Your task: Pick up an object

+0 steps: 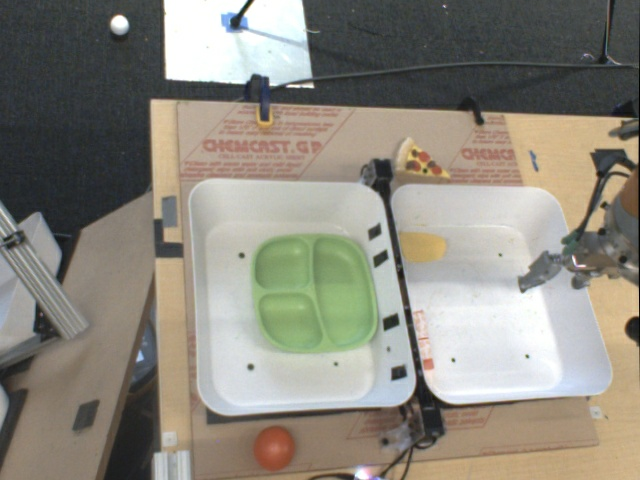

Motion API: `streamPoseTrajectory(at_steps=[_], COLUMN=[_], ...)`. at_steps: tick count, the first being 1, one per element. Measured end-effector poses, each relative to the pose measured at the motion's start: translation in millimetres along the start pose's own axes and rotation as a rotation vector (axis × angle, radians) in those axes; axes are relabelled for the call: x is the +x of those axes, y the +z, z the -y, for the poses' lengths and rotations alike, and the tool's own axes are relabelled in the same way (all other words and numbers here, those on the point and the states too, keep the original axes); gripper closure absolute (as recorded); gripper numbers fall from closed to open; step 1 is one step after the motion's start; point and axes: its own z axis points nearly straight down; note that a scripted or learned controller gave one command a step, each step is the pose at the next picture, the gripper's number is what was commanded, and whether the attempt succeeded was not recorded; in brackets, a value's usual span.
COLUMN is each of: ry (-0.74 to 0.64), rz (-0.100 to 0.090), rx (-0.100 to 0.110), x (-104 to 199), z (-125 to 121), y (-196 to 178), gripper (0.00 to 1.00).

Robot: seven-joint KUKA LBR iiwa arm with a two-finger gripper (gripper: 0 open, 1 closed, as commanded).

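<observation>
1. The desk [330, 133] carries two shallow white bins side by side; a printed cardboard sheet lies under them.
2. The left bin [215, 268] holds a green divided plate [314, 292], lying flat near its middle. It looks like stiff, light plastic with a smooth, slippery face; a raised rim or a divider wall would be the likely place to take hold, since the flat floor offers no edge.
3. The right bin [500, 368] holds a flat yellow piece [423, 247] near its upper-left corner, just beside the wall shared with the left bin. It looks thin and light, perhaps soft; being so low, it would probably need a pinch across its edges from straight above.
4. The tool [540, 271] hangs over the right side of the right bin, well apart from the yellow piece. I cannot tell how far it is parted, and nothing shows in it.
5. A toy pizza slice [421, 162] lies on the cardboard behind the bins.
6. An orange ball [274, 447] sits in front of the left bin.
</observation>
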Motion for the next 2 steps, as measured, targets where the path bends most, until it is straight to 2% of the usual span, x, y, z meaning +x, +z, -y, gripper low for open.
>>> streamPoseTrajectory(at_steps=[1, 2], ry=[-0.004, -0.002], rz=[0.003, 0.002], rx=[-0.012, -0.009], x=[0.6, -1.2], z=[-3.1, 0.2], y=[-6.6, 36.0], gripper=[0.00, 0.00])
